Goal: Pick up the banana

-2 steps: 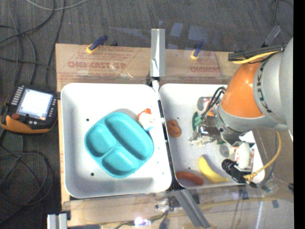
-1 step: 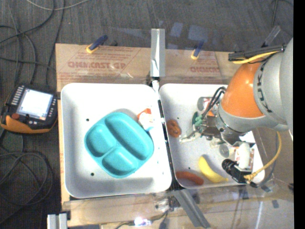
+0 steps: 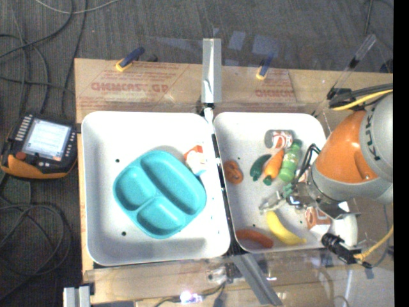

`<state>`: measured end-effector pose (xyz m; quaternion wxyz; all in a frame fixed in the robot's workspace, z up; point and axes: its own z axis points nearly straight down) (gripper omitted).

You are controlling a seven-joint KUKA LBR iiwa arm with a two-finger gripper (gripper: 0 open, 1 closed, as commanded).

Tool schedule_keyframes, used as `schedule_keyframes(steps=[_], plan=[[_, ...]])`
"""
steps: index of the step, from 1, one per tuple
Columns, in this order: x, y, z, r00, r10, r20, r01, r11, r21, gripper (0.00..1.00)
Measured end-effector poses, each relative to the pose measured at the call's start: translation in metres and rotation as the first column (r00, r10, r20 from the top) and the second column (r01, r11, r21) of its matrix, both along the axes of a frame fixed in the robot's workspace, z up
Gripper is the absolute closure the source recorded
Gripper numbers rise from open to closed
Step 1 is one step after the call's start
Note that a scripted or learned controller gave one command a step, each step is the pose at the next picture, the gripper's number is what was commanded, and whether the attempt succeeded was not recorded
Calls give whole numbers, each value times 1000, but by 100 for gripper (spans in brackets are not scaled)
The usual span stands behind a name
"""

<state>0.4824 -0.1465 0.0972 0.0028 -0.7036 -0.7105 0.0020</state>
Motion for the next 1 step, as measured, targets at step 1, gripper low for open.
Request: schedule_keyframes(steps=[1], plan=[[0, 1, 6, 1000, 0, -5, 0, 1000, 3, 100]])
